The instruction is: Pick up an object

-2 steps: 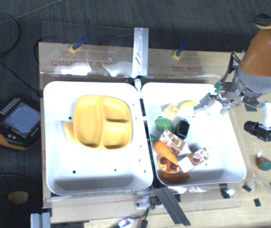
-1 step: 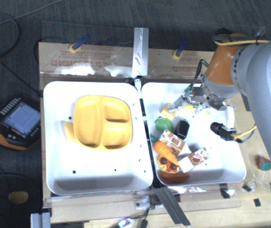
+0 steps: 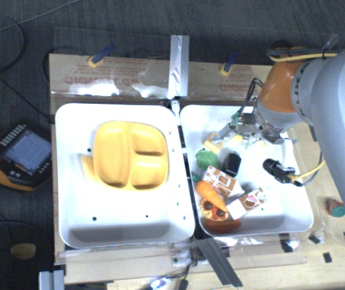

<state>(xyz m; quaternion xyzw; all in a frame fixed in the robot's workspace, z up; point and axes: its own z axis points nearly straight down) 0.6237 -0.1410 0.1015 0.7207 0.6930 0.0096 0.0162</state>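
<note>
From my overhead camera I see the grey arm (image 3: 326, 95) reaching in from the right, its orange band (image 3: 279, 89) sitting over the far right corner of the right bin (image 3: 281, 213). The gripper (image 3: 245, 128) is down inside that bin near its back wall, above the clutter; the wrist hardware hides it, so I cannot tell how it stands or whether it holds anything. The candidates for picking all lie in the right bin, crowded toward its left half. Just in front of the gripper I see a yellowish piece (image 3: 216, 144) against the back, a green toy (image 3: 206, 159) beside the divider, and a small black object (image 3: 230, 162) just to the right of the green one. Nearer the front sit a brown-and-white carton (image 3: 220, 180), an orange carrot-shaped toy (image 3: 210, 194) touching it, a second small carton (image 3: 249, 202) to the right, and a red-brown item (image 3: 217, 221) in the front left corner. A black cable fitting (image 3: 276, 168) hangs off the arm over the bin's right side. The left bin (image 3: 75, 222) holds a yellow divided tray (image 3: 130, 156), lying flat near the middle. Off the bench to the left, on the dark floor, rests a handheld control pendant (image 3: 21, 156).
</note>
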